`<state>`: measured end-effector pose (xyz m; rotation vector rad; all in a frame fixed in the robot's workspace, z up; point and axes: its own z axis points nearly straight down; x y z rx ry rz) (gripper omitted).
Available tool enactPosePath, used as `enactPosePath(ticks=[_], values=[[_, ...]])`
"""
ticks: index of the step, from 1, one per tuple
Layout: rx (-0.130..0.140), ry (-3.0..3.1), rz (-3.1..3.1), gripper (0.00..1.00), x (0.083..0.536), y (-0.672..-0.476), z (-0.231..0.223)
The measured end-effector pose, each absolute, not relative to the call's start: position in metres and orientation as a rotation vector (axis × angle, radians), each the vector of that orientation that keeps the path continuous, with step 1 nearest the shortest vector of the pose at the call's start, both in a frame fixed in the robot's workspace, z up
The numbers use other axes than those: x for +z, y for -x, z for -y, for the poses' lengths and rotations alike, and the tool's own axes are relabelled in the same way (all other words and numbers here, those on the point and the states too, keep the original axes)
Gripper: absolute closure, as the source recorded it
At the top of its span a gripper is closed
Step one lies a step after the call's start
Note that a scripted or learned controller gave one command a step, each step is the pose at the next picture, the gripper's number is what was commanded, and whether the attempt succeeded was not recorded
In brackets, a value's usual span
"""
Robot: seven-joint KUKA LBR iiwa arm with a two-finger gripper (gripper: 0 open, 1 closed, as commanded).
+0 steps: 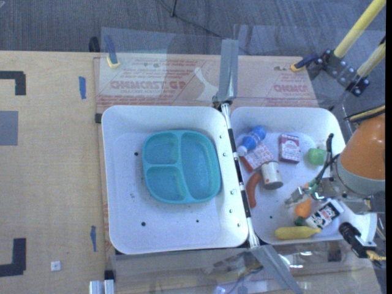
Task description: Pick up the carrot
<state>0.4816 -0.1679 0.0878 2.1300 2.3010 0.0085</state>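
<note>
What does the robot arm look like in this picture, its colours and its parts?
The arm enters from the right: a rounded orange band above a grey wrist section. A thin black cable curves beside it. The gripper is small, metallic grey with dark parts, over the right bin.

The carrot (302,210) is a small orange piece lying in the right bin (269,118) toward five o'clock, just above a yellow corn cob (296,232).

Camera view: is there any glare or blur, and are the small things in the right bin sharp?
Camera view: soft and low in detail; glare on the clear panels behind the bins; the teal plate reads clearly; the carrot by the gripper is a small orange blur.
</note>
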Motion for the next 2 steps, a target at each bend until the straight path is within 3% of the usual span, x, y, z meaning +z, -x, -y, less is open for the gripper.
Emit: enactPosePath(ticks=[1,2], values=[[0.003,-1.675,-2.654,0.0,0.185,-0.515,0.084],[0.002,-1.774,-2.592,0.0,0.113,-0.479,0.116]])
